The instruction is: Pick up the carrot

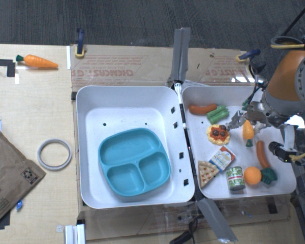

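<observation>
On the pale wooden bench (35,111), far to the left and well apart from both bins, an orange carrot (37,61) with a green top lies beside a black angle piece (5,65). Nearer the front of that surface rest a grey ring (54,153) and a brown cardboard box (7,179). Dark carpet (142,9) runs behind the bench. The left bin (86,136) holds a blue divided tray (135,160). The right bin (287,184) carries toy food: a red sausage (203,108), a green vegetable (217,114), a small pizza (218,133), a can (235,178) and an orange (252,176). The hand (244,120) sits low over this right bin, just beside a small orange-yellow piece (248,130); whether it is clenched or released, I cannot tell.
</observation>
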`<state>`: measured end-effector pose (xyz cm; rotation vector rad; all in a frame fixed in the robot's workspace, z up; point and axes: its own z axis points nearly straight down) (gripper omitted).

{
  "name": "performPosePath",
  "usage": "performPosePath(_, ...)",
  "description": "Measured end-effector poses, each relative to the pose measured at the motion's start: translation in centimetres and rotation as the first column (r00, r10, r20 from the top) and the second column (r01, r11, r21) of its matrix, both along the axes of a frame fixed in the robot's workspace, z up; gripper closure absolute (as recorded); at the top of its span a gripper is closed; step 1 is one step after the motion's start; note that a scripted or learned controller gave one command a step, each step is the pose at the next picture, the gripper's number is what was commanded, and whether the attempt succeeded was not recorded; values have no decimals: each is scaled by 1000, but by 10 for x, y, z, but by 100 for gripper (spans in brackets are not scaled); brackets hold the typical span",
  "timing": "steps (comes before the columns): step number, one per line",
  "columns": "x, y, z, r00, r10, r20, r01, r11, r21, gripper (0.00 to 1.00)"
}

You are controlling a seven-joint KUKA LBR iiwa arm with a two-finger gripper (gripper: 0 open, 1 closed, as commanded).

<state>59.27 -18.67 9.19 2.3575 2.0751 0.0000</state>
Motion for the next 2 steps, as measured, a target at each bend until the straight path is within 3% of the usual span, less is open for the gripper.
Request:
performPosePath(1,0,0,9,1000,3,-1,-3,1000,-2,100)
performPosePath(2,-8,31,100,961,-277,-2,277,961,-1,100)
